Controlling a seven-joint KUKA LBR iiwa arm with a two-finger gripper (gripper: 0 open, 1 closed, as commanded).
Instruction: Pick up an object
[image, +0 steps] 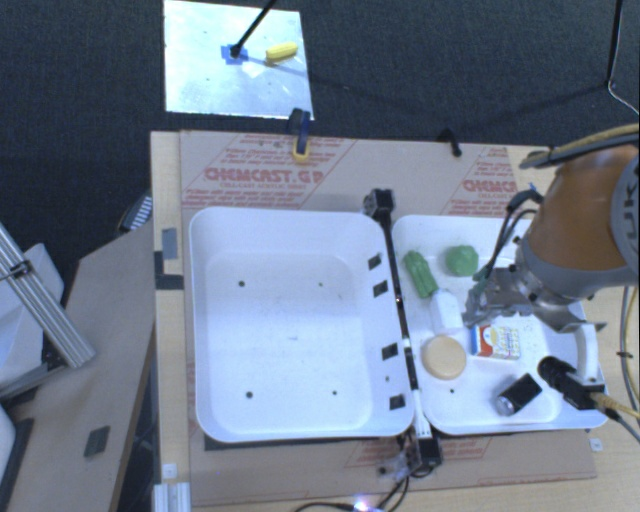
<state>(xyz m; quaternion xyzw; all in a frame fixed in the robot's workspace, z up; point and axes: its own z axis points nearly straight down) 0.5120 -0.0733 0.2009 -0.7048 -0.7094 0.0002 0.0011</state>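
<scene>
The right bin (440, 418) holds several objects: a green cylinder (420, 273), a green ball (461, 260), a tan round disc (444, 357), a small red, white and blue box (496, 342), a white item (446, 312) and a black cylinder (518, 393). My gripper (484, 303) hangs low over the middle of this bin, just right of the white item and above the small box. The grey and orange arm covers the bin's right side. Nothing shows clearly between the fingers.
The left bin (215, 300) lies beside the right one, with a black divider (392, 290) and clips between them. A black cable fitting (567, 383) sits at the right bin's near right corner. A metal plate (237, 60) lies at the back.
</scene>
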